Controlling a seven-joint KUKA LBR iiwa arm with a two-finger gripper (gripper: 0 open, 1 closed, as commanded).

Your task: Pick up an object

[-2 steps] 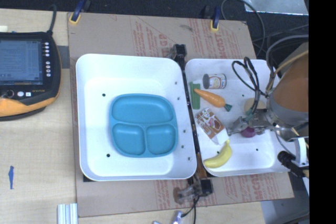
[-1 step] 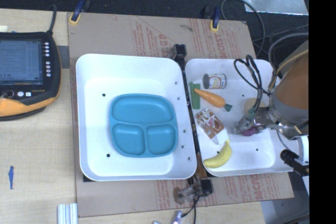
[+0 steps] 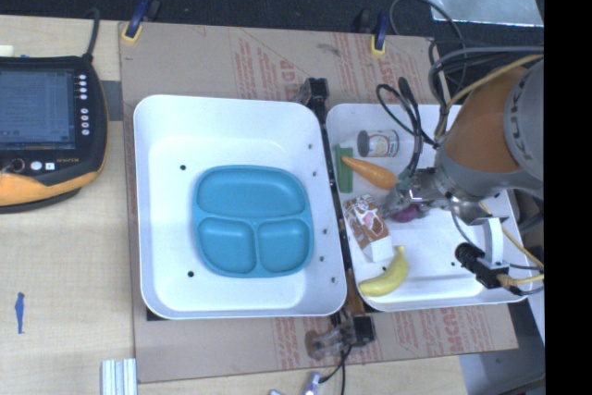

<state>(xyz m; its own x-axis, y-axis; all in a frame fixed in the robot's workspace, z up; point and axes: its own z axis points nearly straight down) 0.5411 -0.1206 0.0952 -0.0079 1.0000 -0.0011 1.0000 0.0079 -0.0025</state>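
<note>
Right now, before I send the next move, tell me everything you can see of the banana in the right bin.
The banana is small, yellow and curved, probably a plastic toy by its smooth look. It lies flat on the floor of the right bin, near the front edge and the bin's left wall, its upper tip pointing up and away from the camera. That tip sits close to the carton-like packet just above it; I cannot tell if they touch. The gripper is farther back, away from the banana.

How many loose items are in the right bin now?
5 visible: a small can at the back, a carrot below it, a purple item by the claw, a carton centre-left, a banana in front. The arm may hide more.
</note>
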